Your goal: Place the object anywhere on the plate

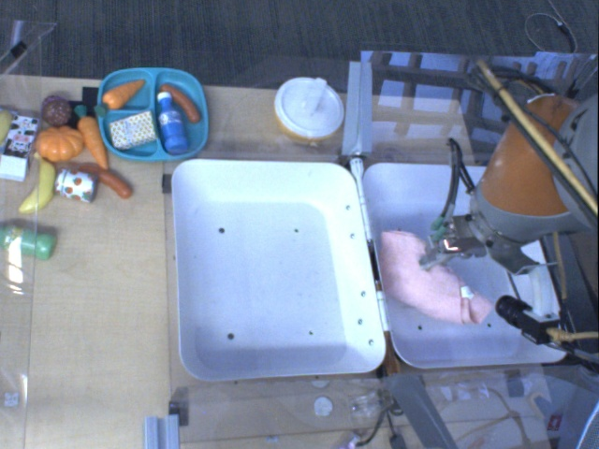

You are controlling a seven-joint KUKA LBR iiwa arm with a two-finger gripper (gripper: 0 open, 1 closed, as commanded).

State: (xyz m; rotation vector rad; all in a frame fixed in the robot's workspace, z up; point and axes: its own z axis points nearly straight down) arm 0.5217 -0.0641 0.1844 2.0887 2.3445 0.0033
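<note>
cloth (426, 281): pink, soft, crumpled; lies in right bin (412, 344), left-centre of its floor.
axis: long axis runs diagonal, from upper-left near the bin's left wall down to lower-right toward the front-right corner. Upper-left end broad and rounded; lower-right end narrower, w/ a small white tag on it.
look: pale pink, fuzzy, folded in a lumpy oblong; looks like a small towel, can't tell more.
vs fingers: gripper (442, 249) sits over the cloth's upper-right edge, tip at or just above the fabric. Can't tell if touching; no cloth seen between the fingers.
fingers: opening not readable from this angle; can't tell if they're spread or closed.
arm (529, 171): grey, orange band, comes in from the right over the right bin's back-right part.
left bin (271, 260): white, shallow, touching the right bin along the shared middle edge.
plate (150, 115): blue, divided, on bench (84, 325) near back-left, well apart from the cloth; holds toy carrot, blue bottle, sausage, a checked item.
toys (70, 162): loose cluster at bench's left edge, beside the plate: pumpkin, carrot, banana, can, green item.
lidded cup (309, 108): white lid, yellow rim, at the bench's back edge behind the left bin's back-right corner.
</note>
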